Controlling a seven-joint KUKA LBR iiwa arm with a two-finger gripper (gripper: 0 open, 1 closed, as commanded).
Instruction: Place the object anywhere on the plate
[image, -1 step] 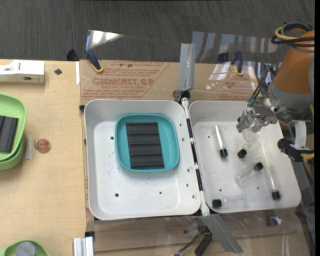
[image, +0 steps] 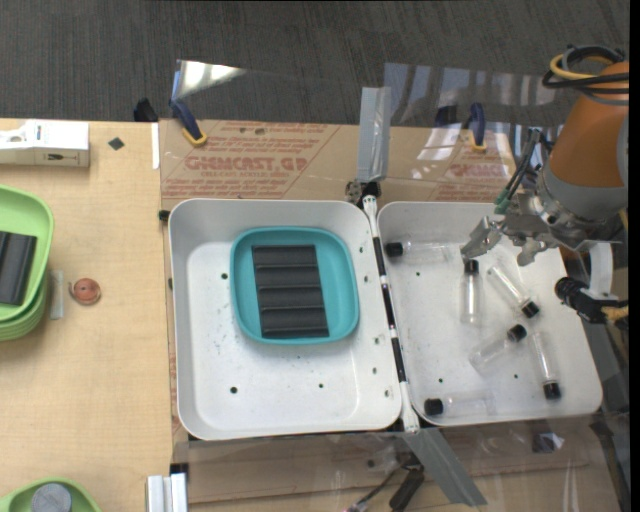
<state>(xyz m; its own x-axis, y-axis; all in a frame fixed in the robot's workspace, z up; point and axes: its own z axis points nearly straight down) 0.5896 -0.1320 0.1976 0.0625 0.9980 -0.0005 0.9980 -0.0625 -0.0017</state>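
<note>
White plastic forms the 2 shallow bins set side by side on the wooden bench. A teal plate (image: 296, 286) with rounded corners is seen in the left bin (image: 200, 390), slightly toward its far side, and a dark ribbed insert (image: 290, 291) is laid in its middle.

Several clear tubes with black caps are scattered in the right bin (image: 420, 330). 1 tube (image: 469, 295) is stood roughly near-to-far just near of the gripper, another (image: 512, 291) is angled to its right, a third (image: 543, 364) is laid toward the near right corner, and 1 more (image: 418, 249) is placed along the far left of that bin. None of them is seen on the plate.

The gripper (image: 500, 243) is held over the far part of the right bin, with the grey and orange arm (image: 590, 150) reaching in from the right. Its 2 fingers are spread apart, and nothing is seen between them. The nearest tube is just beside the left fingertip, though contact cannot be judged.
</note>
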